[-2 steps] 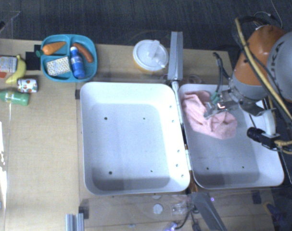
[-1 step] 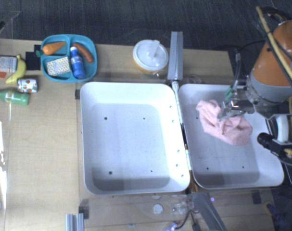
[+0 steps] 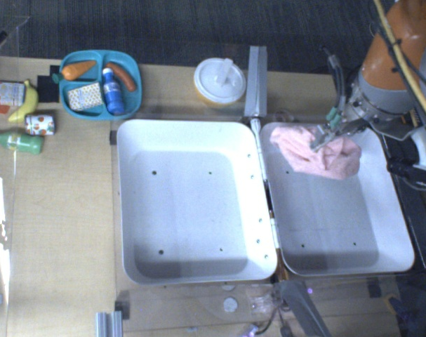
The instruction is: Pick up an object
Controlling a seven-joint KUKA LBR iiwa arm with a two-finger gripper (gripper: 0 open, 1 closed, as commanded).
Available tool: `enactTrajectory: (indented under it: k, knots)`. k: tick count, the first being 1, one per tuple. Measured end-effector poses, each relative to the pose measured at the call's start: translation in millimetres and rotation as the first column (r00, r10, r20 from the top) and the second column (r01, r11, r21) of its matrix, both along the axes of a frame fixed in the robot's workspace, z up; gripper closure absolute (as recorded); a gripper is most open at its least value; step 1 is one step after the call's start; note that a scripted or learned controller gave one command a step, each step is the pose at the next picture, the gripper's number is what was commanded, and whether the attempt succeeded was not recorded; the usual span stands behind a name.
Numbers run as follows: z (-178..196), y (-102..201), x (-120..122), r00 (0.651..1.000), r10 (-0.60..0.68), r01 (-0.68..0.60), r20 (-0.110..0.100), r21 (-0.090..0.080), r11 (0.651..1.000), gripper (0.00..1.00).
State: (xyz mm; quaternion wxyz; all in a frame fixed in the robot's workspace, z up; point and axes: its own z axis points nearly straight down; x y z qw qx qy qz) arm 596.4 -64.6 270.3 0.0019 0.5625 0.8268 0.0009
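Pink cloth [image 3: 318, 154], one, crumpled, is lodged in the far part of the right bin [image 3: 353, 248]. White bins, two, are set side by side; the left bin [image 3: 191, 202] is the other. One gripper [image 3: 323, 140] is lowered onto the cloth's top; whether its fingers are apart or clamped cannot be told. One teal divided tray [image 3: 132, 76] is placed beyond the left bin, holding one carrot [image 3: 79, 69] and one blue bottle [image 3: 113, 93]. One lidded white cup [image 3: 220, 81], one banana [image 3: 26, 102], one small can [image 3: 39, 124] and one green bottle [image 3: 17, 141] are counted on the bench.
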Motion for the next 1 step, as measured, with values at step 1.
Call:
enactTrajectory:
  k: [1]
  knots:
    - [-86.8, -12.6, 59.5, 0.999, 0.038, -0.038, -0.002, -0.001, 0.999, 1.00]
